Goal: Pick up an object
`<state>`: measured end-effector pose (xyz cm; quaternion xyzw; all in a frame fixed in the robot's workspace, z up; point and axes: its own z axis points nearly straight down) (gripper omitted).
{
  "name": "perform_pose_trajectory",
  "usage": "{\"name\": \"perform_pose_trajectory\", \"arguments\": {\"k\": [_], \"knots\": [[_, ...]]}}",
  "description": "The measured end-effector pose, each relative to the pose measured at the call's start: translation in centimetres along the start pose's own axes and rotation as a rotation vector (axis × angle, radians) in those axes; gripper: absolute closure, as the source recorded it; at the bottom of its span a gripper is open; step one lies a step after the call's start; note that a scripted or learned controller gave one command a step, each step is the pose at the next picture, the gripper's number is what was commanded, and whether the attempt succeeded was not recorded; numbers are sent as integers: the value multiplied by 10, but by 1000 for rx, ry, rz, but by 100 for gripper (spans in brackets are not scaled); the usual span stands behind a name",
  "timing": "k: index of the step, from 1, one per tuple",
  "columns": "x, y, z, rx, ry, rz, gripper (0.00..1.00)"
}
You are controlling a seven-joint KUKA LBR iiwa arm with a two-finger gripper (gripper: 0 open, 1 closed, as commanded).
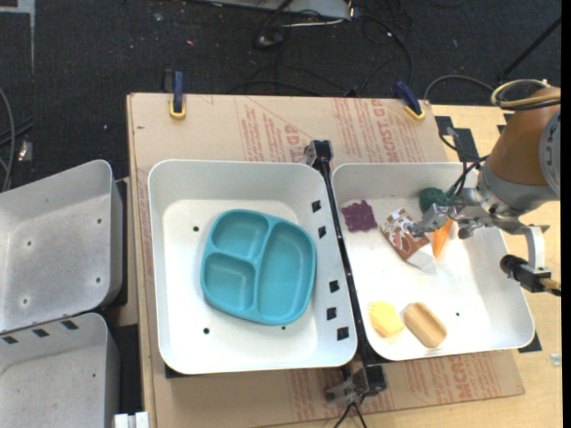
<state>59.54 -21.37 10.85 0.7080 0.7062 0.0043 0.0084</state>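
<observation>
Can't really tell if the gripper (439,221) is pinching the small orange carrot-shaped toy (441,238) under it, probably hovering low to grab; crumpled snack wrapper (403,233) just beside.

A robotics lab: clamped cardboard bench (268,127), loose cables (294,25) across dark carpet (71,61)

The grey arm (526,163), orange band above the wrist, reaches in from the right and bends low, its gripper (439,217) pointing left. The fingers' spread is hard to make out.
</observation>
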Motion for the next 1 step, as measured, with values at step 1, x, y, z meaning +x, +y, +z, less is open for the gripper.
{"name": "perform_pose_trajectory", "arguments": {"k": [1], "knots": [[-1,3,-13,-11,-5,-2,100]]}}
